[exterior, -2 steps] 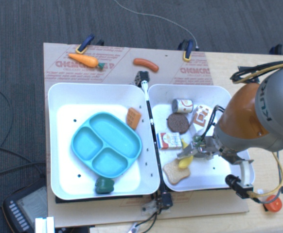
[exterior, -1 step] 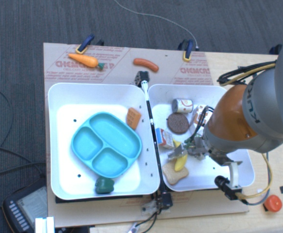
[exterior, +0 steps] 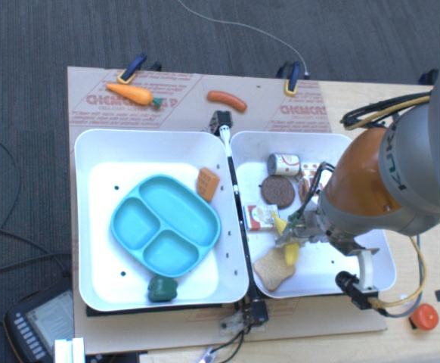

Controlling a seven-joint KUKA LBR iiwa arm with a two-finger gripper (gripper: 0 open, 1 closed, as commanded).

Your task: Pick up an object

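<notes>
Nothing looked lifted yet: I had the hand [exterior: 294, 231] low in the right bin [exterior: 382, 274] over the yellow piece [exterior: 289, 254] beside the bread slice [exterior: 273, 271], its grip perhaps unresolved, I couldn't tell.

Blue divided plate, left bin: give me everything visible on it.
The blue divided plate looks like smooth light-blue plastic, rounded in outline, with three compartments parted by raised ridges, all of them bare. It lies flat, turned diagonally, near the middle of the left bin. An orange block sits at its upper right rim and a green toy at its lower edge; contact is unclear.
</notes>
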